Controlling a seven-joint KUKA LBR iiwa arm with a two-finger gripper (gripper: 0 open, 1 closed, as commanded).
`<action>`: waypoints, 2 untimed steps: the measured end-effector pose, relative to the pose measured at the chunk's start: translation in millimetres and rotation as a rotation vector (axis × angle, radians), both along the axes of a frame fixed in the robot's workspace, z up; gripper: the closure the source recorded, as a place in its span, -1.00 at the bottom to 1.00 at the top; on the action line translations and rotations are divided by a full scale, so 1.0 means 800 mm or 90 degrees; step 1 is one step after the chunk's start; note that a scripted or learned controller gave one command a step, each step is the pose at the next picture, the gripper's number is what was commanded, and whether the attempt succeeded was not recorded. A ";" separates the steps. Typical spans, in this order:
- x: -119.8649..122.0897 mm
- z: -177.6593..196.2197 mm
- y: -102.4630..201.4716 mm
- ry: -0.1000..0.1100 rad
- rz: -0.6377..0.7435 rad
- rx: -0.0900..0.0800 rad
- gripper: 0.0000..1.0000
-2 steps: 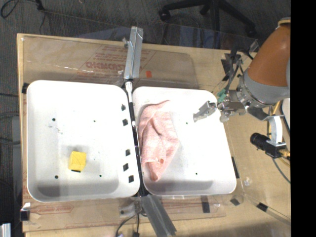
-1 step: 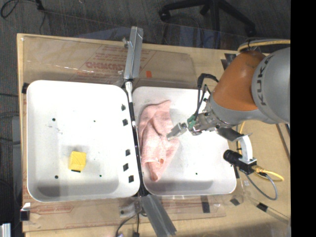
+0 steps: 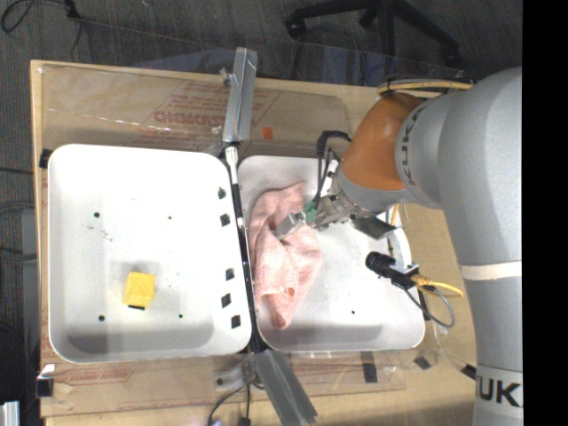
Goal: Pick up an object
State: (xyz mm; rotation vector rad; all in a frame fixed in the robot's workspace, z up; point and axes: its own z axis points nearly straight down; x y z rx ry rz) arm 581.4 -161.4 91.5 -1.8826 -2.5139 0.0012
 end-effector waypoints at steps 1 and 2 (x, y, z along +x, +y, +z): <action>0.000 0.012 0.000 0.001 0.003 -0.001 1.00; 0.071 0.122 0.026 -0.001 -0.024 0.000 1.00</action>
